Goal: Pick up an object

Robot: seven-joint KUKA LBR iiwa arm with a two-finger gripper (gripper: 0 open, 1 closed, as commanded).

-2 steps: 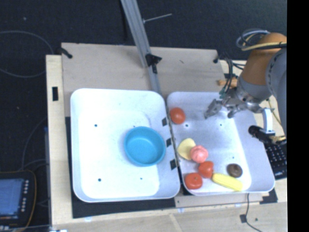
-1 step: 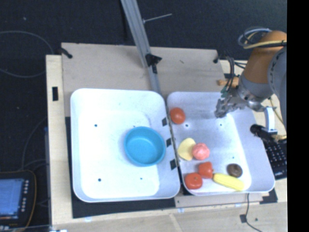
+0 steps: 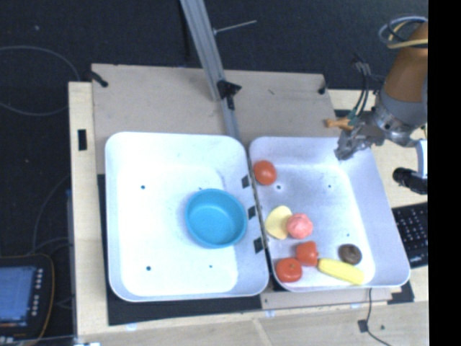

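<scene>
The right bin [image 3: 325, 166] holds several small items: an orange-red ball [image 3: 264, 171] near its left wall, a pale yellow piece [image 3: 277, 222] touching a pink one [image 3: 300, 226], two red pieces [image 3: 306, 251] [image 3: 289, 269], a yellow banana [image 3: 341, 270] and a brown round thing [image 3: 350, 253]. My gripper [image 3: 348, 148] hangs over the bin's far right corner, well away from all of them, with nothing seen in it. A blue bowl [image 3: 215, 218] sits in the left bin [image 3: 144, 164].
A grey metal pole [image 3: 205, 49] slants down to the gap between the bins. A keyboard [image 3: 412, 229] lies right of the right bin, and a small screen [image 3: 21, 294] sits at the lower left. Bare bench lies behind both bins.
</scene>
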